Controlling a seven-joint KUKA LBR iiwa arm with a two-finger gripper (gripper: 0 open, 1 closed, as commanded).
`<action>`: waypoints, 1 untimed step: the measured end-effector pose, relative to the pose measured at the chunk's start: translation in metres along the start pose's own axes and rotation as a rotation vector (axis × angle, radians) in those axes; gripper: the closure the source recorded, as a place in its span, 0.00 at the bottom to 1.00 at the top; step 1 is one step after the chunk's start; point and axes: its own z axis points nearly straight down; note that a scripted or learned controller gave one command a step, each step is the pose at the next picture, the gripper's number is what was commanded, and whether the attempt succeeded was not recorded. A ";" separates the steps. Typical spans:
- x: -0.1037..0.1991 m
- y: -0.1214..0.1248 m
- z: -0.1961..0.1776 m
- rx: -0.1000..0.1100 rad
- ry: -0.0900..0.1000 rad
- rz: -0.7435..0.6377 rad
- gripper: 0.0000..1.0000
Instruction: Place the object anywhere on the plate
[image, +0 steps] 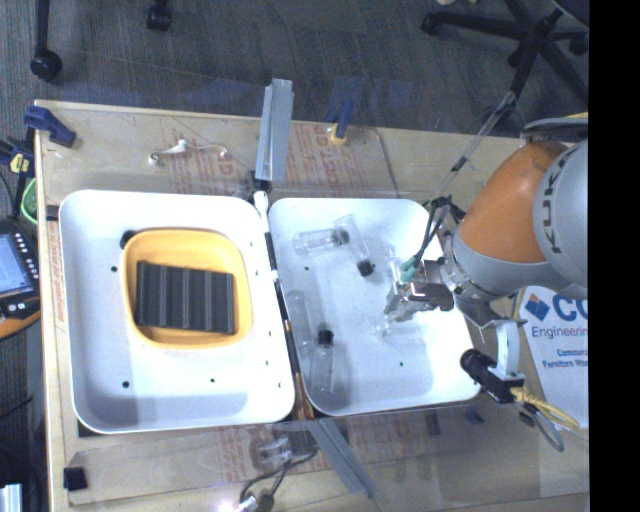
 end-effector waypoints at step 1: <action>0.070 -0.023 -0.002 0.003 0.000 -0.115 1.00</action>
